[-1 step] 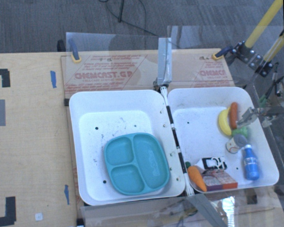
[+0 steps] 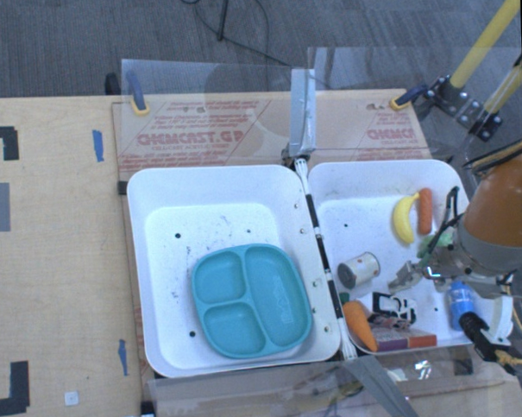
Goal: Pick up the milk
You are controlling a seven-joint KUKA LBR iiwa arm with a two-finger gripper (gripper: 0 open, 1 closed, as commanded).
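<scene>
The milk (image 2: 393, 308) is a small black-and-white carton lying on its side near the front of the right bin (image 2: 363, 180). My gripper (image 2: 411, 276) hangs just above and to the right of it, below the arm's orange band (image 2: 501, 203). From this angle I see no contact between the gripper and the carton.
The right bin also holds a banana (image 2: 403, 219), a red sausage (image 2: 426, 210), a beige can (image 2: 359, 269), a carrot (image 2: 359, 324), a blue bottle (image 2: 461, 304) and a dark bar (image 2: 405, 343). A teal divided plate (image 2: 249, 299) lies in the left bin (image 2: 158, 216).
</scene>
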